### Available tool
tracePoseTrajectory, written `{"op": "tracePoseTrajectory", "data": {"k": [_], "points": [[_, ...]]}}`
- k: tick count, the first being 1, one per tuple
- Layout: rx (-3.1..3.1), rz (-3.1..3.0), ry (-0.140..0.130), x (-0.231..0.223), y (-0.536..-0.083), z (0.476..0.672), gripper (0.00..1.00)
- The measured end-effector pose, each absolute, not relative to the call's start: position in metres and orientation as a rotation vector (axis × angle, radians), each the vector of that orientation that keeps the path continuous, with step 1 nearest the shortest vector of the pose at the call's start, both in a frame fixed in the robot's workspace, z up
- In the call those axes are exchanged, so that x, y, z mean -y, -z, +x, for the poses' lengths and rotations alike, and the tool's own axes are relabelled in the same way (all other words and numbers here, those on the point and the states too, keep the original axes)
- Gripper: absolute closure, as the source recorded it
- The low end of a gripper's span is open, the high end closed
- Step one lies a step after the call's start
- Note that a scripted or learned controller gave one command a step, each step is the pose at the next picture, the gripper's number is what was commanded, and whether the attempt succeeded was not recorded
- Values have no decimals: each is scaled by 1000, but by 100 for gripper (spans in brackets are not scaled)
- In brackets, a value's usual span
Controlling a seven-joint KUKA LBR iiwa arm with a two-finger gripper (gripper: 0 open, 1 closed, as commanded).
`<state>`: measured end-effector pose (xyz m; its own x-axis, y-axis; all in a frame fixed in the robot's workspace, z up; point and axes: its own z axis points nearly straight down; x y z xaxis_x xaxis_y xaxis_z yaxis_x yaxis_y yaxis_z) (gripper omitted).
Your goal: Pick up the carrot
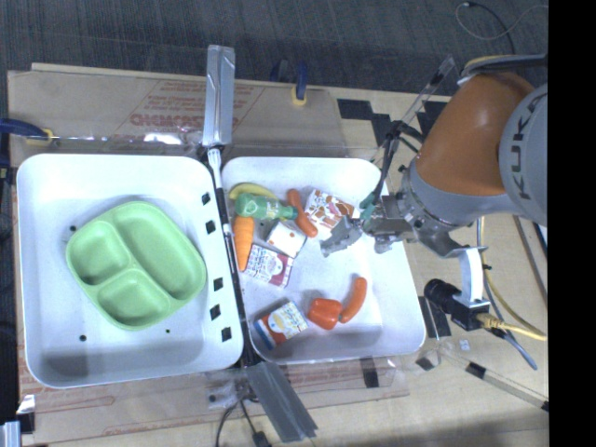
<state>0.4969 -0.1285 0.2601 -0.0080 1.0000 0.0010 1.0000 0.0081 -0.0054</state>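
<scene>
Carrot (243, 240) at right bin's (396, 329) left wall, divided plate (136, 264) in left bin (37, 250).

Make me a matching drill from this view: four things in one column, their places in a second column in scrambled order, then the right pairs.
Things:
1. orange tapered carrot
2. pale green three-compartment plate
3. yellow banana
4. orange sausage

Places:
A. in the left white bin
B. far left corner of the right white bin
C. beside the right bin's left wall, just nearer the camera than the banana
D. nearer right part of the right bin, beside a red pepper

Pairs: 1-C, 2-A, 3-B, 4-D
</scene>
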Motion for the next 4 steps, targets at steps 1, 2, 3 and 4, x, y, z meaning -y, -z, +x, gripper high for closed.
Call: {"op": "tracePoseTrajectory", "data": {"k": [1,2,3,4], "points": [[2335,-2095,-5,95,-145,476,0],[2504,-1897,0,19,-192,477,0],[2503,-1899,0,20,-191,477,0],[2503,-1899,0,20,-191,477,0]]}}
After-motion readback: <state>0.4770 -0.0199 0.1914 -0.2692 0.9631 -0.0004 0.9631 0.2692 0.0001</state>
